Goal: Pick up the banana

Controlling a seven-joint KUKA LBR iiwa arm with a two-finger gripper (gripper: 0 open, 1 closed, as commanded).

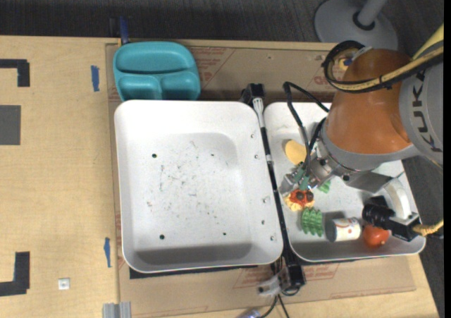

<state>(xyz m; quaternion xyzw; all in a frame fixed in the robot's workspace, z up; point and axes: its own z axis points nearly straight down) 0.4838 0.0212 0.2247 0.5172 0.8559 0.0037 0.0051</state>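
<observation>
Hovering low at centre-right of frame, the grey two-finger gripper (304,177) sits just below-right of the yellow plastic banana (294,149) in the right white bin (409,247) (its opening and any grasp: cannot tell), likely lining up a descent.

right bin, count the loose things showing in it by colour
Yellow: 1, the yellow rounded banana piece
Green: 1, the green ridged toy
Red and orange: 2, the small red-orange toy and the red round toy
White: 1, the white cylinder with red band
Total: 5; the arm may hide more.
</observation>
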